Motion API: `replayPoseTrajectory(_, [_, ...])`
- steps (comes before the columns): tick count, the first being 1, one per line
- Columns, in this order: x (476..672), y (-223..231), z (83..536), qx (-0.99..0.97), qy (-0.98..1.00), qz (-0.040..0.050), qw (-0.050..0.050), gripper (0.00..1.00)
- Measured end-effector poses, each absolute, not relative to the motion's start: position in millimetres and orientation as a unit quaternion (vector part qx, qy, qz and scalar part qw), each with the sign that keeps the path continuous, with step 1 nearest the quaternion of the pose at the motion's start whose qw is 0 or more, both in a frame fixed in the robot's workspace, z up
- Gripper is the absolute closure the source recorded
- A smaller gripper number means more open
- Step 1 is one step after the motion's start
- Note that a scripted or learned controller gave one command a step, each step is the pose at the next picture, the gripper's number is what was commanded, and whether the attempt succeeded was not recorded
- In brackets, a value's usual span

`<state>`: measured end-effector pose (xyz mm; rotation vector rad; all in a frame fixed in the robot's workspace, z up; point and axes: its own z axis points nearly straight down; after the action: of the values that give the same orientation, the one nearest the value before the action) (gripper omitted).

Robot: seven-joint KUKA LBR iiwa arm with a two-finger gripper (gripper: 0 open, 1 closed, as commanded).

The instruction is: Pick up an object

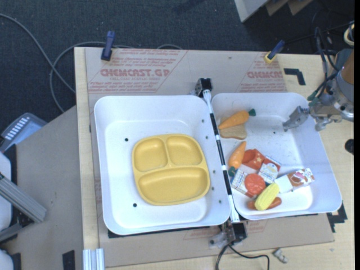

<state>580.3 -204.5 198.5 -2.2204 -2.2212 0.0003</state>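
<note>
My claw (306, 118) hangs over the far right part of the right bin (329, 170), near its right wall, with nothing between its fingers. The two fingers stand spread apart, one pointing toward the bin's middle, the other nearer the wall.

To the left of my claw, across bare white floor, a whole carrot (235, 118) with a green top lies against a slice of bread (234, 132) just below it. Nearer the camera than my claw, and to its left, the rest of the things lie heaped together: a second, smaller carrot (237, 153) slanting along the bin's left wall, a red pepper-like piece (253, 158), a tomato (255, 184) lying on a small white packet (242, 179), an ear of corn (266, 196) at the near edge of the heap, and a white carton (298, 179) with a red label, closest to me of the pile. All of these are well apart from my claw.

Farther left, beyond the divider between the bins, the left bin (109, 167) holds a yellow plate (170, 168) with three compartments. Both bins rest on the brown surface (140, 72).
</note>
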Motion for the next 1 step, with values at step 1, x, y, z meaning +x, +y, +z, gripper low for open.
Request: replayPoseTrajectory(1, [540.3,-135.7,129.2,-0.707,-0.708,0.0004,0.001,0.0])
